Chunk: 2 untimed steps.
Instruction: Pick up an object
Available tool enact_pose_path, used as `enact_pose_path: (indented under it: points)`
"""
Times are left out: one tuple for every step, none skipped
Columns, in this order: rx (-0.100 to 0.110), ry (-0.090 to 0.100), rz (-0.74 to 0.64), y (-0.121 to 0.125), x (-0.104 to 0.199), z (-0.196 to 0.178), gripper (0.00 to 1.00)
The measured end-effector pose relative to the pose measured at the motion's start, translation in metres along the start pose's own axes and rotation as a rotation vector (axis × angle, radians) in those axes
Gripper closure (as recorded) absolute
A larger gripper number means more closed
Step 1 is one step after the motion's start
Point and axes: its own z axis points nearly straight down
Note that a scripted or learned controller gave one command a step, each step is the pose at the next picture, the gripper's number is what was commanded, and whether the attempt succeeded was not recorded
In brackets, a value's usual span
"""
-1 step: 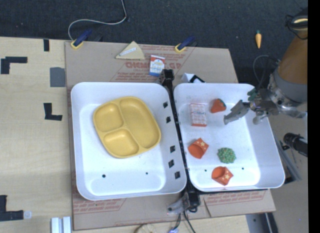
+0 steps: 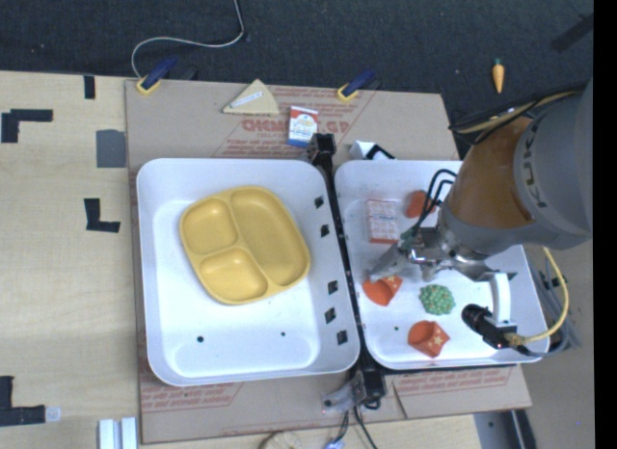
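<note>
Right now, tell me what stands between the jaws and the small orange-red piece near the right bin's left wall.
Nothing visible does. The gripper hangs just above the small orange-red piece, with bare white bin floor between them. The green bumpy ball lies off to the side.

Arm [image 2: 540,182]: bulky grey cylindrical casing, broad orange band above the wrist. End effector [image 2: 410,254]: grey metal, small green spot. Black cable loop near the band; white bracket, black fitting, yellow cable below.
</note>
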Motion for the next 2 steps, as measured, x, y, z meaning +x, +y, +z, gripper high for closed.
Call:
enact_pose_path:
  points:
    - [-0.012, -0.003, -0.001, 0.0919, -0.0097, 0.0296, 0.00]
    - [-0.011, -0.004, -0.001, 0.0915, -0.0101, 0.0203, 1.00]
